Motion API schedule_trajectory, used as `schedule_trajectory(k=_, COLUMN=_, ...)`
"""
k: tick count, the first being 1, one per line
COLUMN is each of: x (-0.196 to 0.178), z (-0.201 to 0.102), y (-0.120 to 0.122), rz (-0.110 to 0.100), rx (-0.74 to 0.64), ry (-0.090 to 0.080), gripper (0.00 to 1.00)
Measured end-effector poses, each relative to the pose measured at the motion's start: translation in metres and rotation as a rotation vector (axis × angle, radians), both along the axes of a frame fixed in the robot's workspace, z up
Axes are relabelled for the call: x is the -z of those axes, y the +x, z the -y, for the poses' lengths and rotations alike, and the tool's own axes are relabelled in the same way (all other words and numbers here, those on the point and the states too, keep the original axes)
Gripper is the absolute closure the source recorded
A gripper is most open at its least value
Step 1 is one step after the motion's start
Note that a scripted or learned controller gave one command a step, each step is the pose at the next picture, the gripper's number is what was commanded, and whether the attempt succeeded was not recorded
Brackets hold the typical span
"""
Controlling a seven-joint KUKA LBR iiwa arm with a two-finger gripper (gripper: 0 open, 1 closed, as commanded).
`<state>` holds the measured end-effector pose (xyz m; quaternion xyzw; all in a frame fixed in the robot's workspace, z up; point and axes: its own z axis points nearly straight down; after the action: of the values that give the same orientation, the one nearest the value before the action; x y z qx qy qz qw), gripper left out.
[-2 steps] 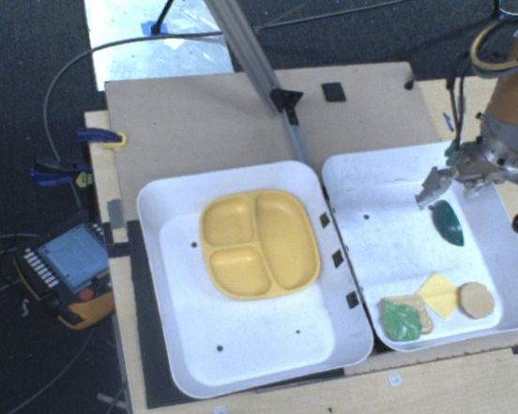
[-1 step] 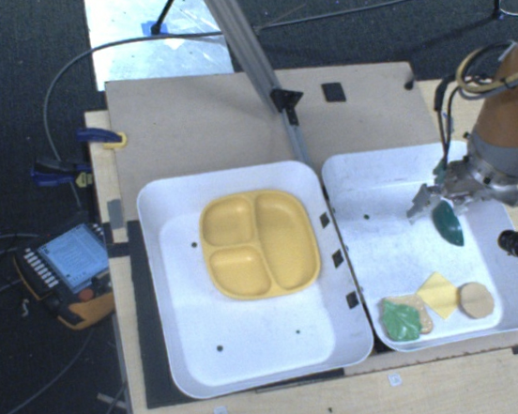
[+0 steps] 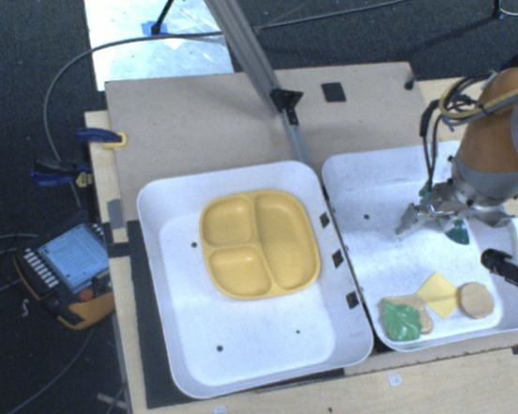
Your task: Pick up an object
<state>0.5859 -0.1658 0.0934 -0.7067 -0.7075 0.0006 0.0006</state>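
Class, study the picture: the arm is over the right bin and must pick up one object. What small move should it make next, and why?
Probably shift the gripper toward the near edge of the right bin and over the yellow piece. All three items, it, the green one and the tan disc, lie along that edge, while the gripper hangs over bare bin floor.

No readable text, label, brand, number or sign anywhere; screen of the handheld pendant (image 3: 70, 257) left of the table (image 3: 229, 120) far too small and blurred to make out.
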Motion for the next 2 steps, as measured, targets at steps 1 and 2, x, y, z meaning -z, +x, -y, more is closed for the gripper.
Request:
schedule_trajectory(k=1, x=0.007, z=0.0, y=0.002, rz=0.006, rx=0.0, ry=-0.001, gripper=0.0)
schedule_trajectory(k=2, x=-0.006, z=0.001, y=0.004, rz=0.015, rx=0.0, ry=-0.005, gripper=1.0)
